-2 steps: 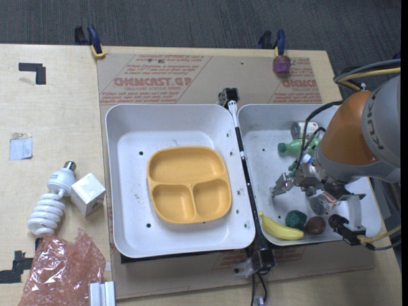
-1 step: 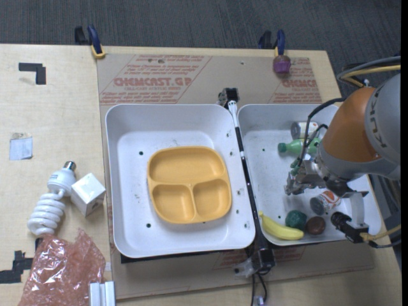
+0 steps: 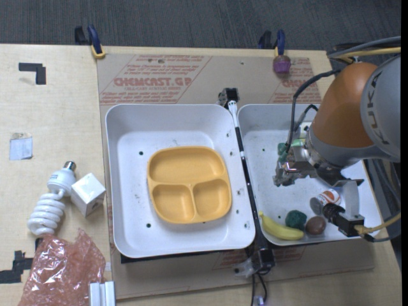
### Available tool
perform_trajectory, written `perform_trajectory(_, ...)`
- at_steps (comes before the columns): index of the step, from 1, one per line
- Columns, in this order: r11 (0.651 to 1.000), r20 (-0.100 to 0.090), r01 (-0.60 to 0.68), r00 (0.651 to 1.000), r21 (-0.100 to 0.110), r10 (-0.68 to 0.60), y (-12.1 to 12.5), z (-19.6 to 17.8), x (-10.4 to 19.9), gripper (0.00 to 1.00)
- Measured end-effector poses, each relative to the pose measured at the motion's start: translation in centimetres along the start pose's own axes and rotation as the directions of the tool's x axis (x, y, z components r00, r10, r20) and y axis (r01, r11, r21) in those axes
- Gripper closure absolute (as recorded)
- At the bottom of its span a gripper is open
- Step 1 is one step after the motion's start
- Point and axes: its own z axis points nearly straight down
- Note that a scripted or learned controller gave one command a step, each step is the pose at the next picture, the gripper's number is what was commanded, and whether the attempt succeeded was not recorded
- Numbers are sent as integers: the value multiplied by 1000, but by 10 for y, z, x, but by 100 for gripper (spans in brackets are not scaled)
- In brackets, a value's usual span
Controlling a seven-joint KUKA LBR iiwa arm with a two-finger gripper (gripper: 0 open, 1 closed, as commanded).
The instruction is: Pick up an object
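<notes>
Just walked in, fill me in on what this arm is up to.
The arm has its gripper down inside the right bin, over bare floor near the middle. Nothing shows between its fingers. A banana, a dark green object and a brown one lie along the bin's near edge. The left bin holds a yellow divided tray.

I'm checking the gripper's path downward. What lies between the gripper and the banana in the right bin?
Bare white bin floor, in the camera view; the gripper hangs above the banana.
</notes>
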Motion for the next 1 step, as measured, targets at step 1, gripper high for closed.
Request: perform_trajectory(1,1000,0,-1,1000,0,1,-24,11,-68,100)
